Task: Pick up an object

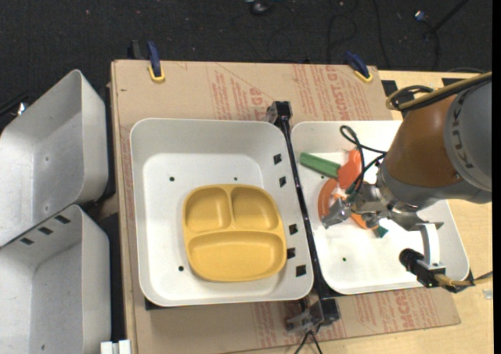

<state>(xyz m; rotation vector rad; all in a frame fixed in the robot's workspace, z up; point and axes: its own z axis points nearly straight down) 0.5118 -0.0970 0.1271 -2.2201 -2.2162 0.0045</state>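
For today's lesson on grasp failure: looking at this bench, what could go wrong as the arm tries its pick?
The gripper sits among crowded orange pieces and a green piece in the right bin; it might nudge or catch two at once. The black cable lying nearby could snag.

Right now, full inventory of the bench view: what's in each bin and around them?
Shallow white plastic bins: 2, white, side by side on the board; left bin, right bin.
Divided yellow plastic tray: 1, yellow, three compartments, lying flat in the left bin.
Green flat piece: 1, green, upper part of the right bin.
Orange objects: orange, count unclear, middle of the right bin, partly hidden by the gripper.
Brown cardboard board: 1, brown with red print, under both bins.
Blue-and-yellow clamps: 2, on the board's far edge; left, right.
Spare white bins: 2, white, off the board at the left.
Arm: 1, grey with orange band, reaching in from the right.
Gripper: 1, low over the orange objects.
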